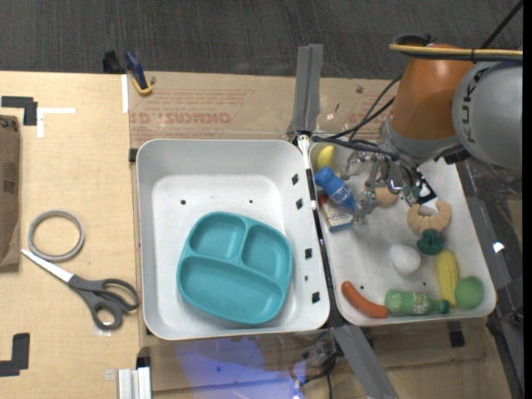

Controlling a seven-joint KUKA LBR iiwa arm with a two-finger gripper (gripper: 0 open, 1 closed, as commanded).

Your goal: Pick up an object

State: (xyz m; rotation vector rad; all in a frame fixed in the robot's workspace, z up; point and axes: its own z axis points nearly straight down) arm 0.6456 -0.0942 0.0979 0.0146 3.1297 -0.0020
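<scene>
Toy foods crowd the right bin (475, 223): a blue bottle (332, 186) and a yellow piece (324, 155) at its far left corner, a white egg (406, 258) mid-bin, a corn cob (447, 274), a green ball (470, 292), a green bottle (416, 302) and an orange carrot (363, 300) along the near edge. The arm (440, 106) reaches in over the far right corner, its gripper (376, 188) low beside the blue bottle — whether it is spread or closed cannot be told. The left bin (158, 223) holds a teal divided plate (236, 267) — three compartments, lying toward the near edge.
</scene>
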